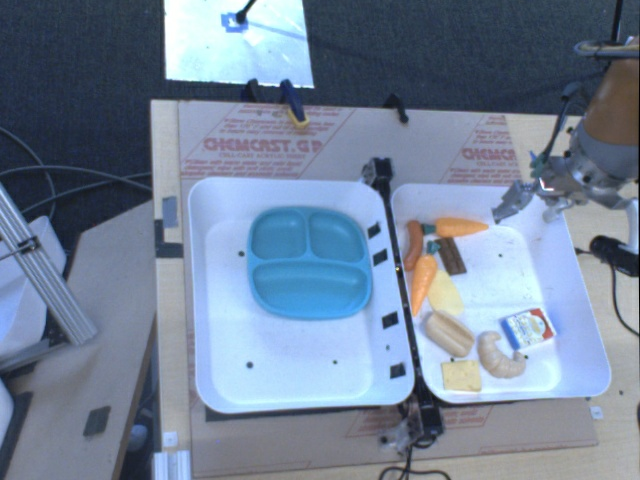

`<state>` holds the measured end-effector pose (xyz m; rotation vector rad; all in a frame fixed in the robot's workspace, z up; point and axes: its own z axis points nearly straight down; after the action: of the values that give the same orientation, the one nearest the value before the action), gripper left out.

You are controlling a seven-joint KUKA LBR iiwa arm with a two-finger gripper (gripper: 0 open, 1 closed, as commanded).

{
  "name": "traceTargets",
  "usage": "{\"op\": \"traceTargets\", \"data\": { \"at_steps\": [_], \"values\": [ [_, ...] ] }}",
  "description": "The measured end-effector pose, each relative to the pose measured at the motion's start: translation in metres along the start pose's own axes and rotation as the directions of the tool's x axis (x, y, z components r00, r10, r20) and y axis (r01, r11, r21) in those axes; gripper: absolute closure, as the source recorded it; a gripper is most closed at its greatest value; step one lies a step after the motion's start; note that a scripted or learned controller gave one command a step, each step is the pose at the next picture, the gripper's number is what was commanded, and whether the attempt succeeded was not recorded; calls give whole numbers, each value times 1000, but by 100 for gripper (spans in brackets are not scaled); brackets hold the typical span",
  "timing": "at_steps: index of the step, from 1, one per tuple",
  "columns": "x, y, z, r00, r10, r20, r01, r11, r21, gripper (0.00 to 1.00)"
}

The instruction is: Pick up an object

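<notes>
Above the far right corner of the right bin (590, 368), my claw (530, 200) hangs with its two fingers spread apart and nothing between them. The step in hand is the approach: no object has been grasped, and every candidate lies on the bin floor below and to the left of the claw. Nearest is an orange carrot (461, 227), just left of the fingertips and lying roughly level with them. A second carrot (424, 279) and a dark brown bar (453, 256) lie further left and nearer the camera. Well below the claw, toward the near edge of the bin, sit a sausage roll (449, 333), a croissant-shaped piece (500, 355), a yellow cracker (461, 375) and a small milk carton (527, 328). The next move, as I judge it, calls for a short shift left over the nearest carrot, turning the fingers across its narrow width, then descending and closing. The left bin (220, 368), well left of the claw, carries a blue divided plate (308, 264).
</notes>
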<state>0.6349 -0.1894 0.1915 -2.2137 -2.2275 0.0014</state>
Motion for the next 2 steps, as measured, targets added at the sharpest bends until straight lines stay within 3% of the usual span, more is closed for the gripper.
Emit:
{"op": "traceTargets", "data": {
  "at_steps": [2],
  "values": [
    [11, 2, 103, 1000, -1, 1, 1, 1000, -2, 0]
  ]
}}
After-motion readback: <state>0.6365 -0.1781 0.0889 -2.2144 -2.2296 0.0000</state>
